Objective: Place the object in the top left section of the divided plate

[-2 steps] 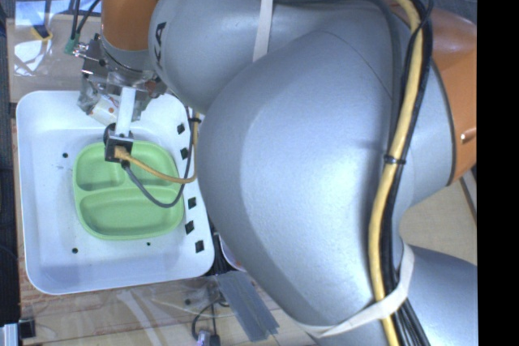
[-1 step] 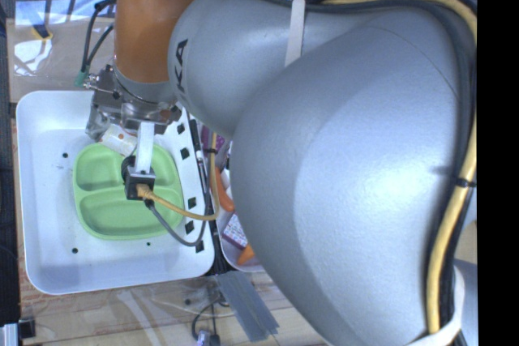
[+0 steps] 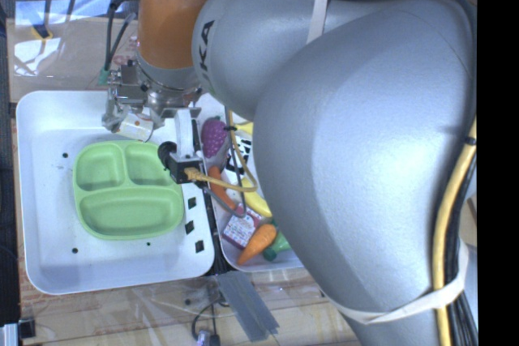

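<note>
From above the bench, the big grey KUKA arm [image 3: 349, 134] fills the right side, part of its maker's lettering legible near the orange band. Its two-finger gripper [image 3: 130, 119] hangs over the left white bin [image 3: 40, 255], just above the top edge of the light green divided plastic plate [image 3: 126, 190]; whether it's parted or closed, I cannot tell. In the right bin [image 3: 243, 259] lie a purple grape bunch [image 3: 213, 136], an orange toy carrot [image 3: 256, 242] and a small labelled packet [image 3: 238, 230], print unreadable

The grey arm [image 3: 349, 134] fills the right — its orange-banded wrist points the gripper [image 3: 130, 119] down, far-left.
</note>
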You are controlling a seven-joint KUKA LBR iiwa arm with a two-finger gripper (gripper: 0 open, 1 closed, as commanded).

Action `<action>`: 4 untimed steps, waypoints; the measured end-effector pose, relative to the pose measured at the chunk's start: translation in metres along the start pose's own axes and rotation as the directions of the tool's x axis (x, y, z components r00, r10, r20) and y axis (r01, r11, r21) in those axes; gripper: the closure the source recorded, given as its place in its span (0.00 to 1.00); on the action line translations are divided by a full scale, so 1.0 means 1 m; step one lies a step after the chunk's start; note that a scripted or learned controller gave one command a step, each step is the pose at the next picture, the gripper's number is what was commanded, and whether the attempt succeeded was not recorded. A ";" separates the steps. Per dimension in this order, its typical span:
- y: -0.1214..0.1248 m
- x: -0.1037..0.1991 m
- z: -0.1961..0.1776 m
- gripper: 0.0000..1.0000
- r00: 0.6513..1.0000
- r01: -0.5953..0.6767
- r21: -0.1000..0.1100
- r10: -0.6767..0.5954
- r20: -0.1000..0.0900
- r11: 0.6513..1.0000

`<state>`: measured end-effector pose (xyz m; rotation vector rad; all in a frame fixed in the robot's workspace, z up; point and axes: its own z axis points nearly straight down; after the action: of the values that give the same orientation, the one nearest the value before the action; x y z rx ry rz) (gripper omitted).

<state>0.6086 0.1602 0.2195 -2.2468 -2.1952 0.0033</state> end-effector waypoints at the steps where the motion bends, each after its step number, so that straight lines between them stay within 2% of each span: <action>1: 0.030 0.025 0.112 1.00 0.999 0.043 0.000 -0.043 -0.001 0.999; 2: 0.007 -0.008 0.125 1.00 0.986 0.167 -0.008 -0.167 -0.001 0.986; 3: -0.057 -0.058 0.049 1.00 0.986 0.168 0.002 -0.168 -0.001 0.986; 4: -0.068 0.026 0.045 1.00 0.981 0.196 0.000 -0.196 0.000 0.981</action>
<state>0.5413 0.1881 0.1751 -2.0192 -2.4052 0.0033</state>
